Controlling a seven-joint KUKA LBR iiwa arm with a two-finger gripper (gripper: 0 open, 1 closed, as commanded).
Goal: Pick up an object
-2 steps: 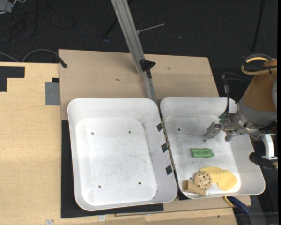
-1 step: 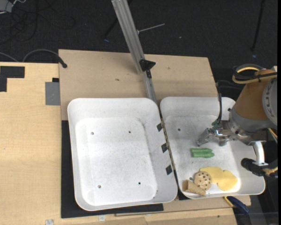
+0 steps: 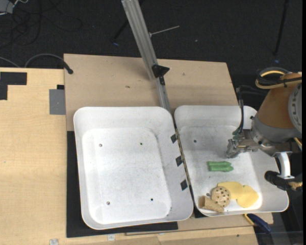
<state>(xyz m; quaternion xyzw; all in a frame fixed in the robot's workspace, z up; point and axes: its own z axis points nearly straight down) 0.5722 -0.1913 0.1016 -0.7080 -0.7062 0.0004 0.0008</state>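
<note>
From my remote seat I see the left bin (image 3: 125, 167) lying bare, so nothing there offers a target. In the right bin (image 3: 204, 131) the objects sit toward the near side: a green piece (image 3: 220, 165) mid-bin, then a waffle-like brown round (image 3: 220, 195) with a tan scrap (image 3: 210, 203) and a yellow slice (image 3: 240, 194) at the near edge. The gripper (image 3: 234, 148) hangs just beyond the green piece, apparently lined up for it, nothing held. Whether it is released or clenched I cannot tell.
</note>
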